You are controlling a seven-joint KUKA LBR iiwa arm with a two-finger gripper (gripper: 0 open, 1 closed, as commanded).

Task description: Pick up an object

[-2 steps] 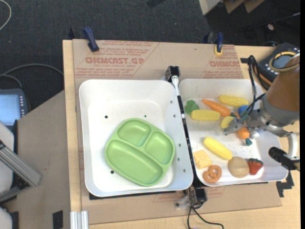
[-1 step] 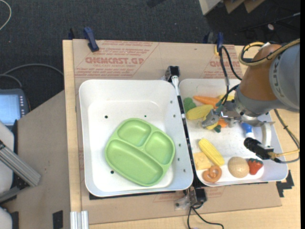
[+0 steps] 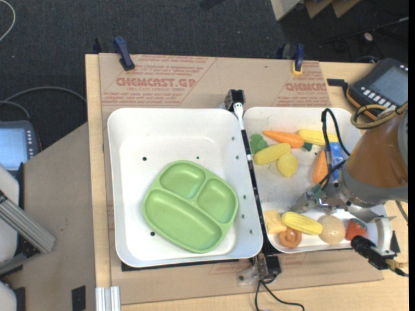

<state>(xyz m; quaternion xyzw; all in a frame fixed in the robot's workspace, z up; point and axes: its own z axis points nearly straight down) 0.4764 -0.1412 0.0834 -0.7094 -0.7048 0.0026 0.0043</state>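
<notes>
The right bin (image 3: 293, 116) holds several toy foods. An orange carrot (image 3: 283, 137), a yellow corn cob (image 3: 316, 137) and a green piece (image 3: 258, 141) lie at its far end. A yellow piece (image 3: 272, 153) and a lemon (image 3: 288, 166) sit nearer the middle. Along the near wall lie another corn cob (image 3: 302, 223), a beige ball (image 3: 331, 229), an orange ring (image 3: 290, 238) and a red piece (image 3: 356, 229). My gripper (image 3: 310, 201) hangs low in this bin, just above the near corn cob. The arm's orange band (image 3: 382, 154) hides the bin's right side.
The left bin (image 3: 130, 128) carries a green divided plate (image 3: 190, 205). A black clip (image 3: 235, 98) sits at the top of the wall between the bins. A second orange carrot (image 3: 320, 167) and a blue piece (image 3: 335, 154) lie beside the arm. A handheld controller (image 3: 379, 86) rests at the bench's far right.
</notes>
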